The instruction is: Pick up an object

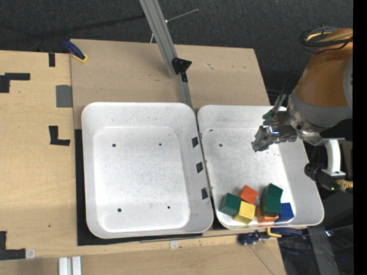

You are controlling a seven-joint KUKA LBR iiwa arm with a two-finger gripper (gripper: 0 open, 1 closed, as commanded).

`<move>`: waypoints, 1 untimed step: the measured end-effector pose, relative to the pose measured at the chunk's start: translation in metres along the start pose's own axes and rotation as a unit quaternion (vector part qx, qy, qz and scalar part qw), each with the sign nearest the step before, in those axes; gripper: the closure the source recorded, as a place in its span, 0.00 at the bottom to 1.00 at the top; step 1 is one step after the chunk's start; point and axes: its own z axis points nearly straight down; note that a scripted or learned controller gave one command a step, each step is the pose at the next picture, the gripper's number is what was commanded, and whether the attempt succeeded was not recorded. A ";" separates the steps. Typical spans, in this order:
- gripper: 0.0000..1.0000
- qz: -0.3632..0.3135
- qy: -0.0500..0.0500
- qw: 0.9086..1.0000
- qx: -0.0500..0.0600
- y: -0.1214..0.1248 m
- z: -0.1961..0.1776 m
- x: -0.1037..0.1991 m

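**Approach stage: blocks untouched, arm above the right bin**

A tan counter point(143, 73) carries two shallow white bins side by side, with dark floor beyond and a grey metal strut point(161, 27) slanting down toward the seam between them. The task's candidates are a huddle of small blocks in the near corner of the right bin point(229, 119): a green block point(230, 204), a yellow block point(246, 211), an orange block point(249, 194), a darker green block point(273, 196) and a blue block point(286, 211), packed touching one another. The left bin point(137, 113) sits beside it. The gripper point(265, 137) hangs over the far part of the right bin, well apart from the blocks; nothing lies between the jaws, and whether they are spread or closed I cannot tell at this angle. By my reading no grasp has begun. The next move calls for travel toward the near corner, then a descent onto one block at the huddle's edge, since tight packing leaves little room for the jaws
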 end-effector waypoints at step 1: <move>1.00 0.000 0.000 1.000 0.001 0.010 0.013 0.054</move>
